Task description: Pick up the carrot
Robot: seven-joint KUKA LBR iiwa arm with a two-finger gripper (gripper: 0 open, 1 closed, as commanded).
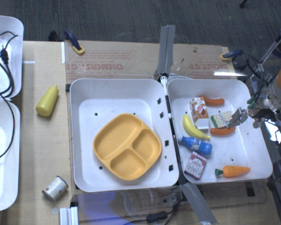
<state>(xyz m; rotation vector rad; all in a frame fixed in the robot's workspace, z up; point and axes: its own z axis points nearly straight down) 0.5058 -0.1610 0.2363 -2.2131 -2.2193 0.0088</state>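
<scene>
Your carrot (235, 171) lies nearest, at the right bin (253, 172) front edge, w/ bare floor around it. Gripper (237, 118) sits above 1 of 2 sausages (222, 131); can't tell its jaws. 1 banana (193, 128), 1 bottle (196, 145).

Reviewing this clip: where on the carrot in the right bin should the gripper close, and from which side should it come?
Probably the thick orange middle of the carrot, taken from above with the fingers closing across its width. It lies flat and lengthwise near the right bin's front corner, green end toward the small carton, with bare floor on both long sides. The gripper sits farther back.
</scene>
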